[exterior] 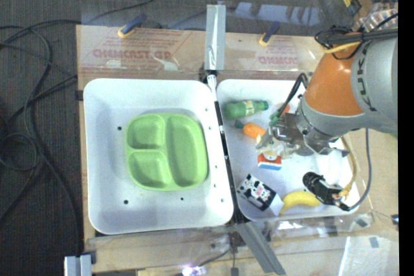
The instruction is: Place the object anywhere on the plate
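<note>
The gripper (279, 142) is seen low over the right bin (336, 90); whether anything is clamped cannot be told. The green plate (167, 150) is set well left.

Glossy green plastic plate (167, 150), smooth white plastic bins (103, 203), matt cardboard backing (142, 48), shiny yellow banana (300, 200)

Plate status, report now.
End effector low in right bin, over small carton; grip unclear. Green plate in left bin, bare. Bottle, banana nearby.
</note>
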### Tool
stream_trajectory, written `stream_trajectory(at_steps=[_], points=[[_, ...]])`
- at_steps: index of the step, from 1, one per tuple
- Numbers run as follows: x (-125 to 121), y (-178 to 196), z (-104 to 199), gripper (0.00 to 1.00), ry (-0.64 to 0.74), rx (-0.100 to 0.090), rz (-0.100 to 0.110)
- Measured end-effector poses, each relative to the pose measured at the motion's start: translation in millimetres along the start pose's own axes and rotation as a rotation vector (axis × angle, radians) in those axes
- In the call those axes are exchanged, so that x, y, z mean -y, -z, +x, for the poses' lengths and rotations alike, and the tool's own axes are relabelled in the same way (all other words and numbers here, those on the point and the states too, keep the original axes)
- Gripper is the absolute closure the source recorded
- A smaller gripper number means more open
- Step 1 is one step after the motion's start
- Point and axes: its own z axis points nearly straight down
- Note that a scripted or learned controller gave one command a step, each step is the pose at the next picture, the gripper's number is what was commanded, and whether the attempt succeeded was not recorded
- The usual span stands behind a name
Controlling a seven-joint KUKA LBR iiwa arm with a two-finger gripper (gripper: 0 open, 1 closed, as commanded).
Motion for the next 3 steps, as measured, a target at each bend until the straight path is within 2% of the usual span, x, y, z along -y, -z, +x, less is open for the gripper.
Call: stream_trajectory(at_steps=[1, 2, 3], points=[[-10, -5, 81, 1.00, 0.082, 0.000, 0.001], [-38, -15, 168, 1.00, 0.491, 0.000, 0.001], [-38, -15, 168, 0.00, 0.491, 0.000, 0.001]])
